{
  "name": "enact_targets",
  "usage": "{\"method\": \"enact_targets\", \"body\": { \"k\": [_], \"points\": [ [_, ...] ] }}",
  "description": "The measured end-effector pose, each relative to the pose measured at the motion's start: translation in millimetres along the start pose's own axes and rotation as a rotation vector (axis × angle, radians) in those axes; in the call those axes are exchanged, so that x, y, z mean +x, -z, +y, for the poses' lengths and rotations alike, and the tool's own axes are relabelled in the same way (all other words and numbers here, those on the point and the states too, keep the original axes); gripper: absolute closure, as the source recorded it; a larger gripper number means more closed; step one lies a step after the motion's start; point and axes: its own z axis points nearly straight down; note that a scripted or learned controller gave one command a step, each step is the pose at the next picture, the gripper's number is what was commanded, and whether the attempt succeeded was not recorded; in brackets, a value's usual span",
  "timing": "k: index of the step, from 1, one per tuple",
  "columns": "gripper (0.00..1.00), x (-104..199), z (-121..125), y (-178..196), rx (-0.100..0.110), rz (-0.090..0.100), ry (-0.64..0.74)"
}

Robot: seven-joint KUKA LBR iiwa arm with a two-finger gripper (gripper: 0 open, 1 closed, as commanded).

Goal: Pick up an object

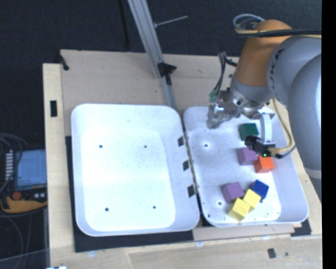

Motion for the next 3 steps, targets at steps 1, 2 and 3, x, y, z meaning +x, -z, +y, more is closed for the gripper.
{"method": "enact_targets", "body": {
  "k": [1,2,3],
  "points": [
    [1.0,0.3,-7.8,52.3,0.0,0.0,0.0],
    [1.0,-1.5,-6.0,107.1,-0.001,-0.001,0.002],
    [1.0,50.0,-9.4,91.0,0.007,0.001,0.006]
  ]
}}
